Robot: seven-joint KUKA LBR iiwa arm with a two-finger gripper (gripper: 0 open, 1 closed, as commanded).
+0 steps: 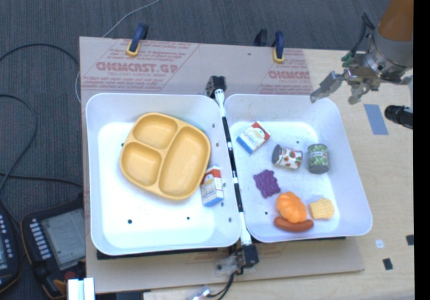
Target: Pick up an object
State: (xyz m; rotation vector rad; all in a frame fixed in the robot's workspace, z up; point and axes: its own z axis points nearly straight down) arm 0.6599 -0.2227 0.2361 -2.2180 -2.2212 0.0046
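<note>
Objects for picking, all lying in the right bin (349,157): blue-and-white carton (253,137) near the far-left corner; printed can (287,157) and green can (318,158) side by side at centre; purple grape cluster (267,183) left of centre; orange fruit (291,206), sausage (293,225) and corn piece (322,209) crowding the near edge.

Gripper (339,91): hovering over the bin's far-right corner, fingers spread apart, gripping nothing.

Left bin (94,157): carrying a yellow divided plate (165,155); small carton (212,186) standing by the right edge.
</note>
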